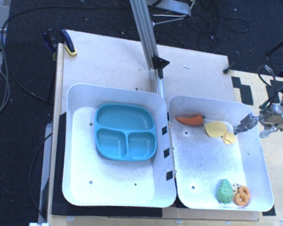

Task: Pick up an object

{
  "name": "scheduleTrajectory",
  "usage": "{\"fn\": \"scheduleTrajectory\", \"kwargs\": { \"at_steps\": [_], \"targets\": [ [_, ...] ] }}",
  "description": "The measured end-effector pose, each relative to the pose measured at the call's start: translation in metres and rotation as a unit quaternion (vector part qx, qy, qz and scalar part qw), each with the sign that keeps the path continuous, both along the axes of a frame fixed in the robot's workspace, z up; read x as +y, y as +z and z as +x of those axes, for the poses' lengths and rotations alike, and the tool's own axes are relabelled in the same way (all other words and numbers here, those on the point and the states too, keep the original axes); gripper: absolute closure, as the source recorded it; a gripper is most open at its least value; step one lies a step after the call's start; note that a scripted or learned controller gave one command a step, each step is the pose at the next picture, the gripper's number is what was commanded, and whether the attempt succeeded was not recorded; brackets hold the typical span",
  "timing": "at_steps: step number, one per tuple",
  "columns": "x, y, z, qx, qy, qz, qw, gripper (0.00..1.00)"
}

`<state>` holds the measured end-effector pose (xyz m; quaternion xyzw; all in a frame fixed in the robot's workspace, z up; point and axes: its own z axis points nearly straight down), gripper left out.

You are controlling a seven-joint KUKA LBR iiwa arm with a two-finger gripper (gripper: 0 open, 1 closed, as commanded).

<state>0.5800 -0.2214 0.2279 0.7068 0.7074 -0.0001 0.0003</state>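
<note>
Green lump point(224, 191) and orange pretzel point(242, 195) at right bin point(258, 160) near corner. Blue tray point(126, 132) in left bin point(76, 143). Farther: yellow piece point(219, 130), carrot point(190, 120). Gripper point(255, 126) at far-right rim; fingers' state: cannot tell.

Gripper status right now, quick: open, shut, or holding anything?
Gripper: open, fingers spread, holding nothing; it sits at the right bin's far right edge, close to the yellow toy.

No readable text, label, brand or number anywhere.
</note>
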Motion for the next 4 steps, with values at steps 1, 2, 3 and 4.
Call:
{"fn": "scheduleTrajectory", "kwargs": {
  "at_steps": [1,2,3,4],
  "targets": [
    [0.005,-0.044,0.002,0.002,0.0,0.0006,1.0,0.0],
    [0.0,-0.098,-0.008,0.003,-0.001,0.0008,1.0,0.0],
    [0.0,-0.136,-0.007,-0.001,-0.001,-0.0009,1.0,0.0],
    [0.0,-0.123,-0.006,-0.003,0.0,-0.002,1.0,1.0]
  ]
}}
